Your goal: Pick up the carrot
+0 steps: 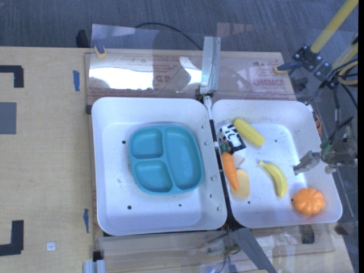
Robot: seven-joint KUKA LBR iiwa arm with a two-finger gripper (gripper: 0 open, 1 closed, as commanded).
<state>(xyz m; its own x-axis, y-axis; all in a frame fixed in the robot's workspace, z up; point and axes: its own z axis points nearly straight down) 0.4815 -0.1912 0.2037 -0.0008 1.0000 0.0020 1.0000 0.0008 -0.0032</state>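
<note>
The orange carrot [230, 171] lies along the left wall of the right bin [284, 212], pointing toward the front. Its top end touches a black-and-white block [230, 136], and a pale yellow piece [242, 182] rests against its right side. At the right bin's right rim, a grey part of my gripper [309, 161] reaches in from the right. It hangs well to the right of the carrot, beyond the banana, with nothing seen in it.
A corn cob [249, 132], a banana [275, 177] and an orange pumpkin [308, 201] also lie in the right bin. The left bin [108, 209] holds a blue divided plate [166, 158]. A raised divider [215, 152] separates the two bins beside the carrot.
</note>
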